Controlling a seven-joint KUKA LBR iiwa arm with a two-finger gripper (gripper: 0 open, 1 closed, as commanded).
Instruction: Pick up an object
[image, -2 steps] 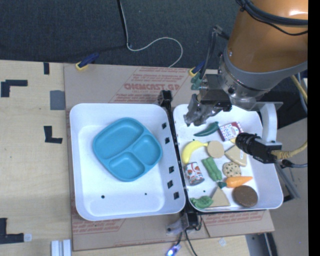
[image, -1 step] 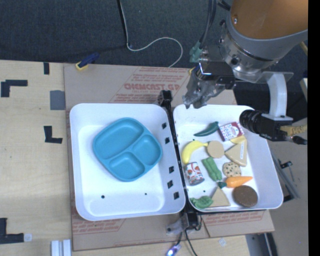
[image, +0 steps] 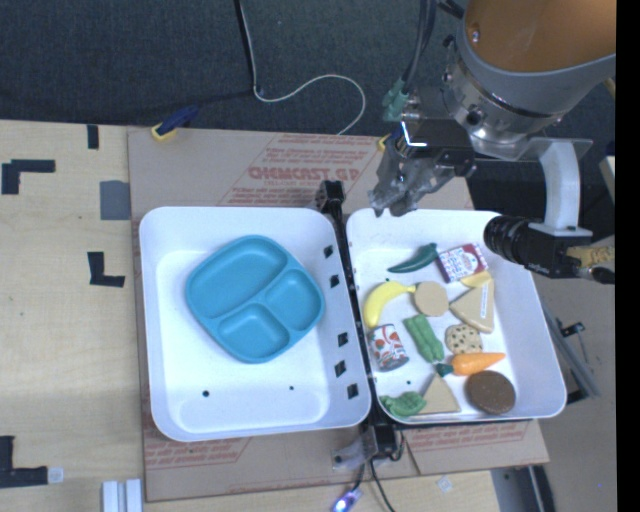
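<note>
Faint red print on the cardboard sheet (image: 290, 175), not legible.

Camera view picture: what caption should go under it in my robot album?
Robot arm's gripper hovers above the far edge of the toy-food bin, beside a bin holding a blue divided plate.

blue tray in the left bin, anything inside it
Nothing lies in the blue tray: its three compartments show bare. It rests on the floor of the left bin; the floor beneath it is covered from view.
</note>
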